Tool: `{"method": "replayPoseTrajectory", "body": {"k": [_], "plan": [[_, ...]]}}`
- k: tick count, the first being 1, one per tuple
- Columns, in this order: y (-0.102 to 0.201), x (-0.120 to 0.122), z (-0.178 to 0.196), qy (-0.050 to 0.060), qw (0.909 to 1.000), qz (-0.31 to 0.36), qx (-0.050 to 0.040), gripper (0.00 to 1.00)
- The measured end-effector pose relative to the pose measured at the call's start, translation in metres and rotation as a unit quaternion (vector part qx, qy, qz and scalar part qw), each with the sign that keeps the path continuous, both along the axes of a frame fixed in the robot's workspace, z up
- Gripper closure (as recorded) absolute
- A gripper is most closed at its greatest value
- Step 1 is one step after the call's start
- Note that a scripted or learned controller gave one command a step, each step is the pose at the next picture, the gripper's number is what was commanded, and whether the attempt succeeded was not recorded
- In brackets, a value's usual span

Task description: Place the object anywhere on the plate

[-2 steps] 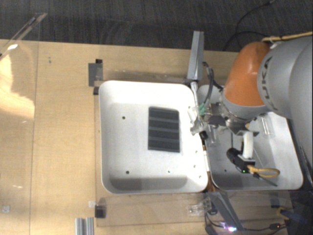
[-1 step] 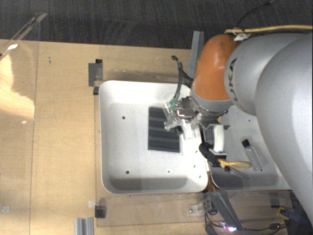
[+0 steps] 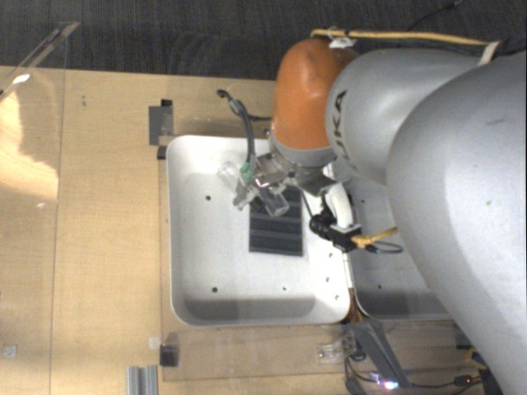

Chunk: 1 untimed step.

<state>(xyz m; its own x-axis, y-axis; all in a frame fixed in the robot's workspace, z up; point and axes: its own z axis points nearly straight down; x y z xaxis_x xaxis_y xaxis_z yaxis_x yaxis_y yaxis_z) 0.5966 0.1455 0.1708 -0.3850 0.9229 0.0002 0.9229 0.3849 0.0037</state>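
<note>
Hovering over the left shallow white bin [image 3: 198, 295], the two-finger gripper [image 3: 265, 189] hung just above the upper edge of a dark ribbed rectangular object [image 3: 276, 230] lying flat on the bin floor — whether its fingers were apart or together could not be made out. Behind it rose the grey arm with its orange band [image 3: 306, 97], reaching in from the right.

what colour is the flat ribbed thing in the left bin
Dark grey to black, with ridges running across it; the ribbed object shows in the camera view, under the gripper.
</note>
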Motion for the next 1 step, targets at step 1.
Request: {"method": "replayPoseTrajectory", "body": {"k": [1], "plan": [[0.0761, 0.0526, 0.0987, 0.0, 0.9838, -0.179, 0.0004, 1.0]]}}
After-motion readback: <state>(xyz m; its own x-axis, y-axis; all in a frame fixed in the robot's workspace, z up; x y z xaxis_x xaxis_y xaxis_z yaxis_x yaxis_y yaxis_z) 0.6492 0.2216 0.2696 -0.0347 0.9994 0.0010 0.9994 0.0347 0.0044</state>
